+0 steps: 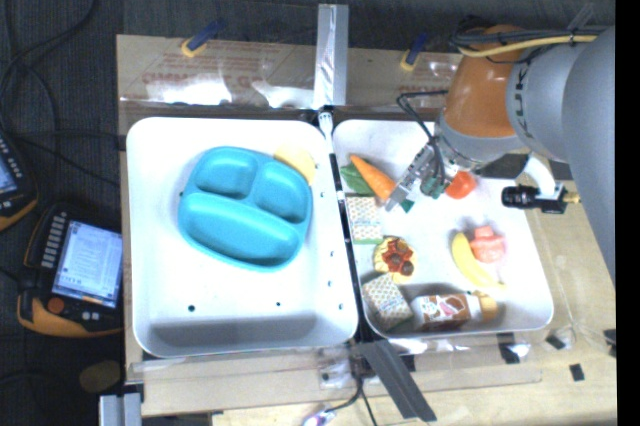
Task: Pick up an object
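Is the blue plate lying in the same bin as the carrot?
No, the blue plate lies in the left bin, while the carrot lies in the right bin.

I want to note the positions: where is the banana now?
The banana lies in the right bin, toward its right side, just beside a pink toy and above the brown bottle.

Robotics lab: taped bench (230,74), teach pendant (75,266)
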Robot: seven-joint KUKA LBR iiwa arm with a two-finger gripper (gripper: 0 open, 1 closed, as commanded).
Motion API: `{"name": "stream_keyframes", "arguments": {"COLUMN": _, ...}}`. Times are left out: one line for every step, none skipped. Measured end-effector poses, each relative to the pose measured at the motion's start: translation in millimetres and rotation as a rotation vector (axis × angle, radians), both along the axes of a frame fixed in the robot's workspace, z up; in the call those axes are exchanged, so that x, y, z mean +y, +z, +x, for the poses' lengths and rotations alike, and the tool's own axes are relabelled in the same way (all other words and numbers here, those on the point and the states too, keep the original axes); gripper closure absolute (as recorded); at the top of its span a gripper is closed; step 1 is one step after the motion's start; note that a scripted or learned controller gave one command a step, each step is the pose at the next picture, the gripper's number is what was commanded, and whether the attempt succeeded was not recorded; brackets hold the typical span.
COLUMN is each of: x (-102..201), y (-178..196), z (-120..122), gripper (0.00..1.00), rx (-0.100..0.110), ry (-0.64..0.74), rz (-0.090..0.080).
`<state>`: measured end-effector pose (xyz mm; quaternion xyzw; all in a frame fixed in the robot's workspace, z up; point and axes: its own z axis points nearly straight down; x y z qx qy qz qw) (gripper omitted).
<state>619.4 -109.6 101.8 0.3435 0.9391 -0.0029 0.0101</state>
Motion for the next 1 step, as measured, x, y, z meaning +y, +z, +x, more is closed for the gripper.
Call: {"name": "stream_keyframes", "arguments": {"x": 42.2, "y": 81.6, "z": -22.9, "gripper": 1.00, "rx": 0.013, "ry": -0.552, "rz": 0.012}}
